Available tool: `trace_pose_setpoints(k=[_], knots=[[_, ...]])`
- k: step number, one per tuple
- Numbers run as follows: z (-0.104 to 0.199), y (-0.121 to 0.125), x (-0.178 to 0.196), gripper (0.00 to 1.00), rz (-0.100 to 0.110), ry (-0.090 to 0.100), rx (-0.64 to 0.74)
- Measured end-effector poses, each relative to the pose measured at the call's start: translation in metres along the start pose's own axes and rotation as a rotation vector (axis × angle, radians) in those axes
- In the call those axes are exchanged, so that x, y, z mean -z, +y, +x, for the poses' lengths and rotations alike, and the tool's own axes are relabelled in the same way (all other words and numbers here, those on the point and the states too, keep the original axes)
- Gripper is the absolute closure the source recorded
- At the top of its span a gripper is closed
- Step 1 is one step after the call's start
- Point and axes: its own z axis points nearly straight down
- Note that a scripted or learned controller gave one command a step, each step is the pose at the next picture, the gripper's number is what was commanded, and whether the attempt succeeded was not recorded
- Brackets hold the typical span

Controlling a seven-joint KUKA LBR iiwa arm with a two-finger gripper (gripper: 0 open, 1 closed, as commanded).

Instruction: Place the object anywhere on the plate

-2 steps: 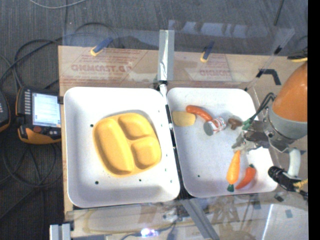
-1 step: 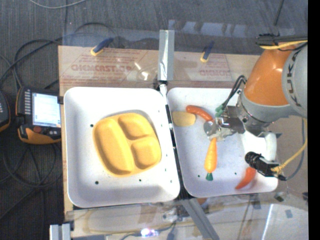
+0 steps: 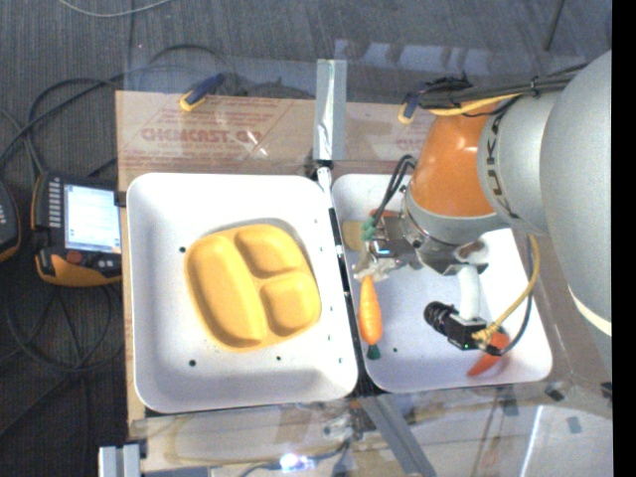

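A yellow plate (image 3: 254, 284) with three compartments lies in the middle of the left bin (image 3: 159, 366). An orange toy carrot (image 3: 370, 311) lies along the left wall of the right bin (image 3: 427, 371), with its green stem end toward the front. My gripper (image 3: 376, 256) hangs at the carrot's far end, just above or touching its tip. The grey and orange wrist covers most of the gripper from above. The plate has nothing on it.
A red-orange pepper-like item (image 3: 487, 362) lies at the right bin's front right corner, beside a black and white fitting (image 3: 452, 324) with a yellow cable. A divider wall (image 3: 343, 266) separates the two bins. A handheld pendant (image 3: 79, 229) sits left of the bench.
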Motion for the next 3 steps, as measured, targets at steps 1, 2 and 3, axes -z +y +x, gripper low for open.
trace_pose_setpoints(k=[1, 2, 3], knots=[[0.063, 0.051, 0.0, 1.0, -0.001, -0.001, 0.077], [0.104, 0.029, 0.0, 1.0, 0.0, -0.001, 0.267], [0.104, 0.029, 0.001, 0.0, 0.0, -0.001, 0.267]])
